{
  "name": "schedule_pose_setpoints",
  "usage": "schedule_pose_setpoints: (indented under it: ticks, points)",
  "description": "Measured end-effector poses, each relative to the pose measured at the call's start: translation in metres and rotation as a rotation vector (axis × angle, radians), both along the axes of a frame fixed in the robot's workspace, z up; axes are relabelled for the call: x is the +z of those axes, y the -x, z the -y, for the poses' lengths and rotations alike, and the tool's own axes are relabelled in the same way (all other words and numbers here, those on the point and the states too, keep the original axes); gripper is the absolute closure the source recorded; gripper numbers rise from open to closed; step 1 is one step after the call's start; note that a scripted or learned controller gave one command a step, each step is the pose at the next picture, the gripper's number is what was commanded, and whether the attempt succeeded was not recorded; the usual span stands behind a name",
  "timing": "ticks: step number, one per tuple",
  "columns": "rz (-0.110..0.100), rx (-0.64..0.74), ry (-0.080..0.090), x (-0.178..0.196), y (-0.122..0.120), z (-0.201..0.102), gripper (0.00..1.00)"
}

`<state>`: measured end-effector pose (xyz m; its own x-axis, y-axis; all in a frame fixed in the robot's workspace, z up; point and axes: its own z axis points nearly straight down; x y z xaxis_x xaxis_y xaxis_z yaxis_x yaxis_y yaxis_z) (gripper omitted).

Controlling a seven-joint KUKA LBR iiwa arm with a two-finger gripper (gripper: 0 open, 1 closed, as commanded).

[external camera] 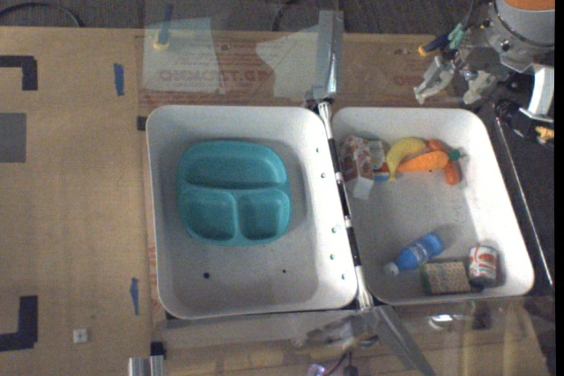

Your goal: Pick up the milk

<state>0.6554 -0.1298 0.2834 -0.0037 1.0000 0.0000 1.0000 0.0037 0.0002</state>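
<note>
- White plastic forms the two shallow bins, which are set side by side on the table (79, 189); the end effector (434, 82) is seen hanging past the far rim of the right bin (493, 180), outside its walls.
- Whether the end effector is wide or narrow cannot be told from this slant; nothing is seen held in it.
- The milk (361, 159) is taken to be the small pale carton with reddish print. It lies inside the right bin, nearer the camera than the end effector and off to its view-left, close against the bin's left wall.
- A banana (404, 151) and a carrot (430, 161) are crowded just beside the carton, on the side towards the end effector. A descent is judged to be better made from above than from the side, since the wall and the fruit leave little room.
- Well apart from the end effector, at the near end of the same bin, a blue bottle (416, 253), a brown box (445, 277) and a small can (483, 262) are grouped; they are not judged to be in the way.
- A teal divided plate (233, 191) is seen in the left bin (167, 277), farther view-left again, and plays no part in the pick.
- The task is judged not yet begun: the carton is untouched.
</note>
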Motion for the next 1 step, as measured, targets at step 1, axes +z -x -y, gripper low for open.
schedule_pose_setpoints:
  ticks: [1]
  points:
    - [0.000,0.012,0.001,0.0014,0.0607,0.0378,0.00]
